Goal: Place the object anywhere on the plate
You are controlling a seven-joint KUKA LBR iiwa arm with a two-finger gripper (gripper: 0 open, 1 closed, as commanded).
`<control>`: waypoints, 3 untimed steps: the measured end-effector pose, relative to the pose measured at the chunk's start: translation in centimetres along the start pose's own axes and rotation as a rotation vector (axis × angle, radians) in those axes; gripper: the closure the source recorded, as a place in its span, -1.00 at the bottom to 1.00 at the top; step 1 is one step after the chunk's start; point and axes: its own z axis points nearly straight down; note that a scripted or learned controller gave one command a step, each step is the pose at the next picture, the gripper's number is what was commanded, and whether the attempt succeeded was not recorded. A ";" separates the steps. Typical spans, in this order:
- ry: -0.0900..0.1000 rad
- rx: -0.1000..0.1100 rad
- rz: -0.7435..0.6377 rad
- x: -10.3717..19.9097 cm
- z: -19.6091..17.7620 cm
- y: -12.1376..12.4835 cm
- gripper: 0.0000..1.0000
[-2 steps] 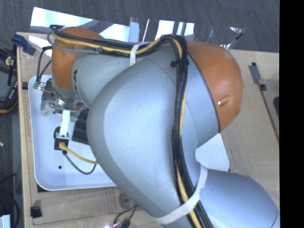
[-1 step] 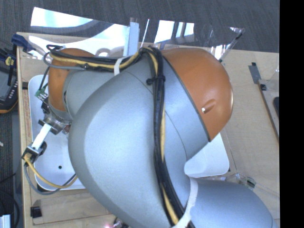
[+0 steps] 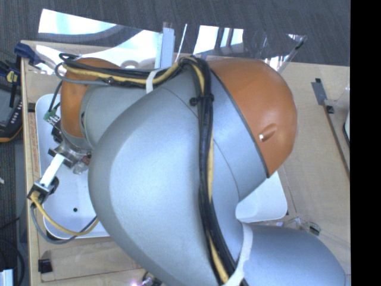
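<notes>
My grey arm (image 3: 178, 177) with its orange band (image 3: 262, 112) looms close under the camera and covers most of both bins. Its wrist reaches down over the left bin (image 3: 65, 219), where the gripper (image 3: 64, 157) appears as a metal flange with a white bracket and black and yellow cables. The arm's bulk hides whatever lies beneath it, plate and object included.
A strip of the left bin's white floor is visible at the lower left, with a small dark speck (image 3: 75, 209) on it. A corner of the right bin (image 3: 265, 207) peeks out under the arm. Bare wooden bench (image 3: 315, 159) lies to the right.
</notes>
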 end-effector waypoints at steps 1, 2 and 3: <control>0.006 -0.009 -0.068 4.5 0.7 4.1 1.00; 0.009 -0.011 -0.184 6.3 0.5 6.1 1.00; 0.009 -0.008 -0.193 6.5 -0.4 5.7 1.00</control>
